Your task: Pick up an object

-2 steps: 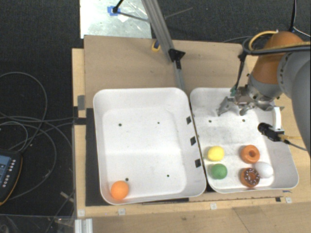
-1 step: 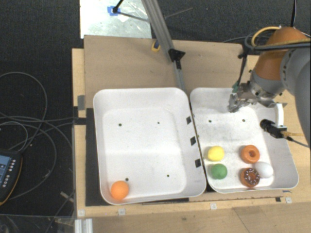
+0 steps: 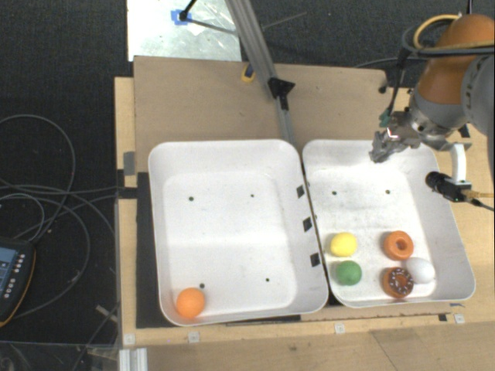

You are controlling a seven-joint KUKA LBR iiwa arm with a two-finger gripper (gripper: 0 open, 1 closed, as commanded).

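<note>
Step in hand: an approach is judged to be under way; nothing has been picked up yet.
Gripper (image 3: 383,150): seen above the far edge of the right bin (image 3: 363,199), near its back rim, well apart from every object.
Fingers: how far they are open cannot be told at this size and slant; nothing is seen between them.
Arm pose: the arm is reached in from the right, the orange band (image 3: 452,52) bent over the wrist, the tool pointed down and leftward.
Candidate objects: a yellow ball (image 3: 343,244), a green ball (image 3: 348,273), an orange ring (image 3: 398,245), a brown doughnut (image 3: 398,282) and a white ball (image 3: 421,270) are clustered at the near end of the right bin.
Other bin: an orange ball (image 3: 190,303) is lying in the near corner of the left bin (image 3: 224,207).
Next move: travel toward the near end, then a descent centred over one object, is judged necessary; the doughnut and white ball are touching, so a cleaner grasp is offered by the yellow ball.
</note>
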